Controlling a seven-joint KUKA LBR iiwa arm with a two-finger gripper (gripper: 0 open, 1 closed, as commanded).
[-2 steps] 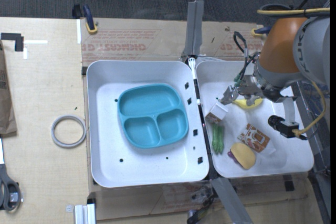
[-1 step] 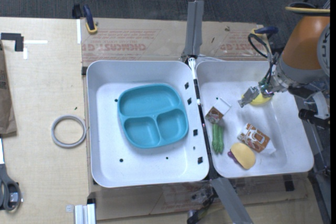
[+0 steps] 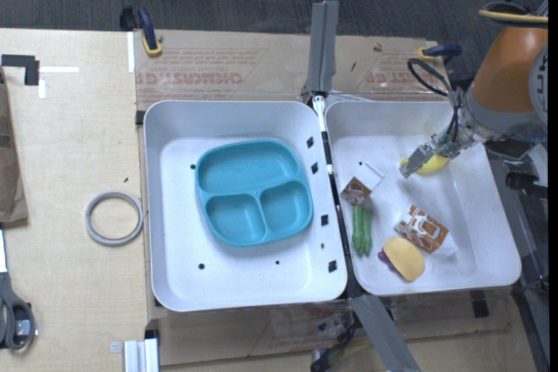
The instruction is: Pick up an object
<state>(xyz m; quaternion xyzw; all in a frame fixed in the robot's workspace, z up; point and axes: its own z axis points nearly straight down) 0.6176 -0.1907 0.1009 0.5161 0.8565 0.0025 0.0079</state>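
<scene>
Using the right bin (image 3: 488,270) as the landmark: close to its near wall, a round yellow thing (image 3: 404,259) is lying, and a red and white packet (image 3: 422,230) is sitting just beyond it, touching or almost touching. By the bin's left wall, a green pod (image 3: 361,229) is lying longways, with a small brown and white pack (image 3: 356,190) at its far end. The white floor between these things and the bin's right wall is lying bare, so there is open room there.

Farther back, the gripper (image 3: 417,163) is reaching in over the bin's right rim. It is sitting right by a yellow toy (image 3: 433,165). I cannot tell if its grip is on the toy.

To the left of the right bin, the left bin (image 3: 166,213) is holding a blue tray (image 3: 253,192) in its middle, with bare floor all around the tray.
</scene>
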